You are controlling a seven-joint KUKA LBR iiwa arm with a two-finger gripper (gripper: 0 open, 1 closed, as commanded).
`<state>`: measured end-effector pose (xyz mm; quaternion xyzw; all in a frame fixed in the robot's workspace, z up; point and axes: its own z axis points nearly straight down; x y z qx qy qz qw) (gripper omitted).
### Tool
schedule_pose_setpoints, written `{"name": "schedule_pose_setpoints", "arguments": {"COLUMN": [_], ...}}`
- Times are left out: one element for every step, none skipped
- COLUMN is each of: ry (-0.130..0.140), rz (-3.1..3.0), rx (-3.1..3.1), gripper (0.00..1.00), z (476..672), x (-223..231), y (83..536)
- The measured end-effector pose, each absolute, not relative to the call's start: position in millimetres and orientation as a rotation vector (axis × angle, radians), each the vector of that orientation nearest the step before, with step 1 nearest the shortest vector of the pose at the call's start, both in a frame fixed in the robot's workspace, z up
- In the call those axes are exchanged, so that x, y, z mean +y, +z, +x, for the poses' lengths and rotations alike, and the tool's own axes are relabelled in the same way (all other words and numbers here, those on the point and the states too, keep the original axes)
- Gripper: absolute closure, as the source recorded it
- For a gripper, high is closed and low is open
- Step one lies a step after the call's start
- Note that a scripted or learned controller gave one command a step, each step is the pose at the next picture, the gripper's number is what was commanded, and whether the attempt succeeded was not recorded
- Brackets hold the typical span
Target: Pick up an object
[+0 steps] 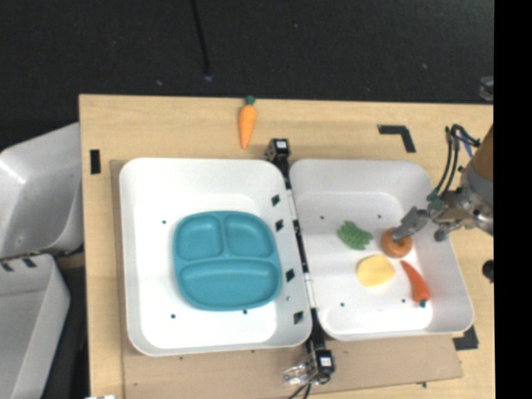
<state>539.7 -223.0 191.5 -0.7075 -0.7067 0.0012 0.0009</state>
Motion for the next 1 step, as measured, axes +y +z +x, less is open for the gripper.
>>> {"name": "schedule_pose_setpoints", "arguments": {"ry": [0.004], "rz": [-2.222], "rx": [-2.219], "gripper": [0.00], "z": [537.6], "x": [-223.6], "y": [149.2]}}
